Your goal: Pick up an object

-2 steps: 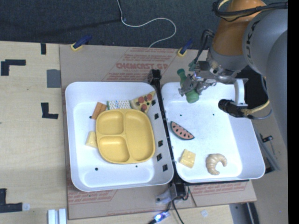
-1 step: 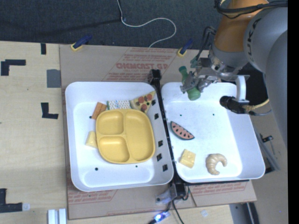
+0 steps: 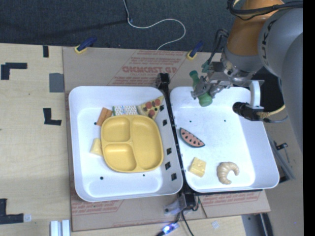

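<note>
My gripper (image 3: 203, 89) hangs over the far left corner of the right bin (image 3: 256, 146). It is shut on a green toy (image 3: 205, 100), whose rounded end sticks out below the fingers while a thinner green end shows above them. On the right bin's floor lie a watermelon slice (image 3: 191, 137), a yellow cheese wedge (image 3: 198, 167) and a croissant (image 3: 228, 171), all well nearer the front than the gripper.
The left bin (image 3: 81, 132) holds a yellow divided plate (image 3: 132, 142), with a pizza slice (image 3: 152, 107), an orange piece (image 3: 104, 116) and a pale yellow piece (image 3: 95, 146) around it. The divider between the bins runs just left of the gripper.
</note>
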